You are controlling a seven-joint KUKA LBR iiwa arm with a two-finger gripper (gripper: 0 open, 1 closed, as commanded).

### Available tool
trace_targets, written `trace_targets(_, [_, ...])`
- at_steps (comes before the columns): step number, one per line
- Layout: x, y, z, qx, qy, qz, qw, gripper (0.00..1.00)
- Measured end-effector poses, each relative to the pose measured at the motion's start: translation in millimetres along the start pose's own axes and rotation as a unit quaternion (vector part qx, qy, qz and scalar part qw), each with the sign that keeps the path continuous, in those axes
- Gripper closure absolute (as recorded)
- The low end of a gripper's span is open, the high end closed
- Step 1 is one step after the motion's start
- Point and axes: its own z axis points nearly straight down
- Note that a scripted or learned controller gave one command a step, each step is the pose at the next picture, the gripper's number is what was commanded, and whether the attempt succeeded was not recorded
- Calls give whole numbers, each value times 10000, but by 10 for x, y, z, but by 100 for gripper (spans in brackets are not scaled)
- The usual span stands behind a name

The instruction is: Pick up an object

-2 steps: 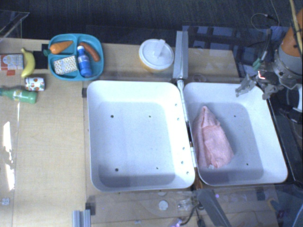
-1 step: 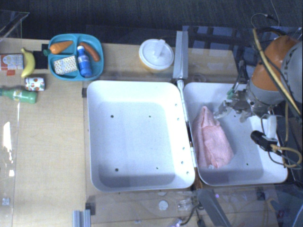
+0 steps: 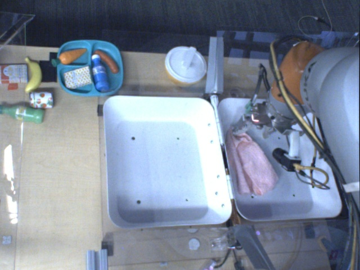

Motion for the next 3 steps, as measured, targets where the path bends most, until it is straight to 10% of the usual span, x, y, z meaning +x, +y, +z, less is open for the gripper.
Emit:
trace_targets(2, [-266, -1105, -25, -17, 1, -983, 9952, 0])
trace_targets(3, [-115, -1208, -28, -39, -14, -1215, 9926, 0])
